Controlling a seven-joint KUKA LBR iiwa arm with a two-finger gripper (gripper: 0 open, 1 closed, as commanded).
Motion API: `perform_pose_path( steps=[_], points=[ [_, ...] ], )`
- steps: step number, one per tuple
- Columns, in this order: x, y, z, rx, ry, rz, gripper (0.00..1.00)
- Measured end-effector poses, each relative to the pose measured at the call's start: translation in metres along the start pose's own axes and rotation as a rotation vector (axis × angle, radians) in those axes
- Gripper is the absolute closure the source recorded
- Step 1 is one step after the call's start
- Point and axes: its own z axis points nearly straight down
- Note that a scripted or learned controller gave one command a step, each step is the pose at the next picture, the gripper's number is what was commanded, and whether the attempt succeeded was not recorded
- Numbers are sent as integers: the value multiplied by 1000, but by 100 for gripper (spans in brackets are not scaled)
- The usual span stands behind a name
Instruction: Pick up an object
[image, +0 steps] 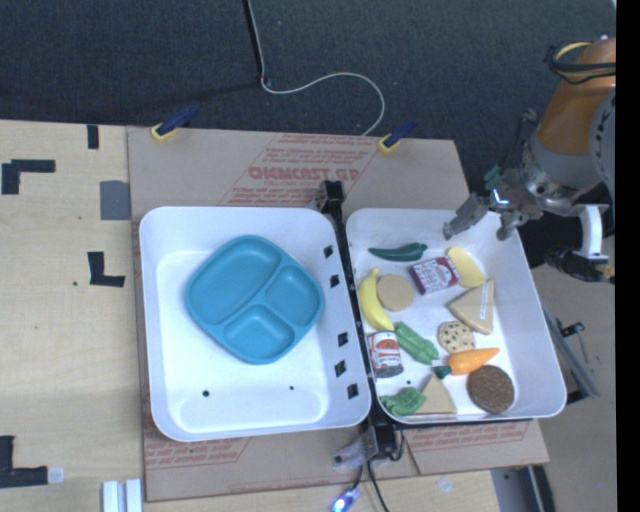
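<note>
The right bin (535, 300) holds several toy foods: a green chili (398, 251), a banana (373, 300), a red packet (433, 274), a yellow lemon (465, 266), a cheese wedge (475, 308), a carrot (470, 361), a brown patty (491, 388) and a small can (386, 353). My gripper (487, 223) hangs over the bin's far right corner, above and just behind the lemon. It is open, its fingers are spread, and nothing sits between them.
The left bin (165, 330) holds a blue divided plate (255, 297). A black hinge strip (345, 300) runs between the two bins. A white cable (320, 85) lies on the dark cloth beyond the bench. My arm enters from the upper right.
</note>
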Motion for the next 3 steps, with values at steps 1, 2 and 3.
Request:
perform_pose_path(
  steps=[1,2,3],
  points=[
    [49,-34,-24,0,2,-3,0],
    [105,-74,-52,1,3,-5,0],
    [103,-72,-60,1,2,-3,100]
  ],
)
